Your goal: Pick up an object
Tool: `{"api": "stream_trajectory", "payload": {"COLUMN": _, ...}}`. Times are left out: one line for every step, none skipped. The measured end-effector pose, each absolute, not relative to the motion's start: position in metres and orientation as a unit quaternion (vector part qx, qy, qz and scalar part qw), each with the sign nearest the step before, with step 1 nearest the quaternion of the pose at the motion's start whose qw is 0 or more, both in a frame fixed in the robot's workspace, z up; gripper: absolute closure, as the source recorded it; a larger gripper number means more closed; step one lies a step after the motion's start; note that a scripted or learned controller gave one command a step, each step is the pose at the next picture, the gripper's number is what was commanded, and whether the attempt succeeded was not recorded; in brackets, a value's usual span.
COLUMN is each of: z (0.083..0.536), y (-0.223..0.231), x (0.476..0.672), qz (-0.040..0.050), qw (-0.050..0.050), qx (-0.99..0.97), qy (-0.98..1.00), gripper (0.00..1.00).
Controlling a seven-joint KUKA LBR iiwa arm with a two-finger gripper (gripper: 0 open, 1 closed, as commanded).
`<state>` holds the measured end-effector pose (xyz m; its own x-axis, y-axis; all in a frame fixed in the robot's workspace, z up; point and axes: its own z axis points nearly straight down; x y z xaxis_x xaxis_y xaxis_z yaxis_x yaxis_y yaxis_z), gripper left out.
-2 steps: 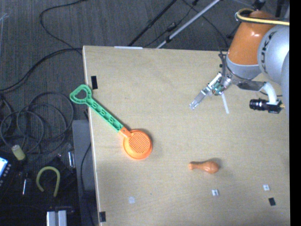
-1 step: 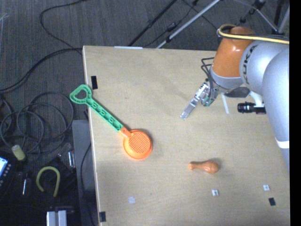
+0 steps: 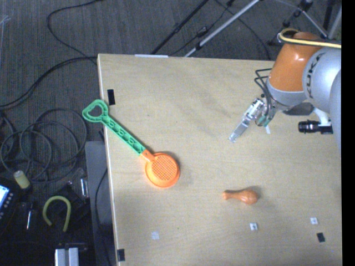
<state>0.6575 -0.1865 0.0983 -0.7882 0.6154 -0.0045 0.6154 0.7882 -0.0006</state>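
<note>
A toy strainer lies flat on the pale wooden bench top, toward its left side: a green handle pierced with holes and ending in a loop at the upper left, running on a slant down to a round orange mesh head at the lower right. The loop end sits close to the bench's left edge, just below a small black mark. A small orange pear-shaped object lies on its side lower down and to the right, well apart from the strainer. The gripper hangs above the bare middle-right of the bench, tilted down to the left, with nothing between its fingers; whether they stand apart or together I cannot tell. Bare surface lies all round both objects. Cables lie on the floor left of the bench.
</note>
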Motion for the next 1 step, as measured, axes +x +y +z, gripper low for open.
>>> {"api": "stream_trajectory", "payload": {"z": 0.1422, "y": -0.2234, "x": 0.6419, "qz": -0.0002, "qw": 0.002, "qx": 0.33, "qy": 0.944, "gripper": 0.0}}
